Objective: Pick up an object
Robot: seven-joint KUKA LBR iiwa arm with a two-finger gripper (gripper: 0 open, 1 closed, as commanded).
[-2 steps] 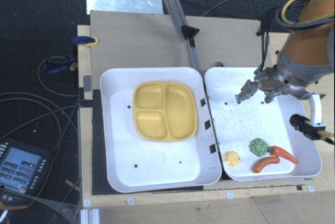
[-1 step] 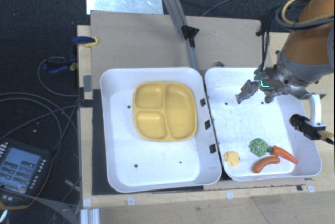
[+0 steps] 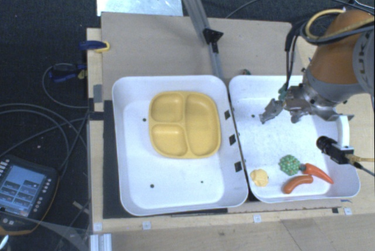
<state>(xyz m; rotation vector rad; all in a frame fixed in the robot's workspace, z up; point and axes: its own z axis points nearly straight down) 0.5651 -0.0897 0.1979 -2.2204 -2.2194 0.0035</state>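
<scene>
Camera view shows the gripper [image 3: 282, 110] with fingers spread wide and holding nothing above the right bin [image 3: 249, 126], well apart from the green toy [image 3: 288, 164], orange carrot [image 3: 318, 172] and sausage [image 3: 297, 183] near its front edge.

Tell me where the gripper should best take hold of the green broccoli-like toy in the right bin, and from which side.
Probably from straight above, closing across the green toy at its rounded middle. It lies on the right bin floor, with the orange carrot close on its right and the sausage-shaped piece just below it. So the fingers fit best on its upper-left and lower-right flanks, where the floor looks barer.
</scene>
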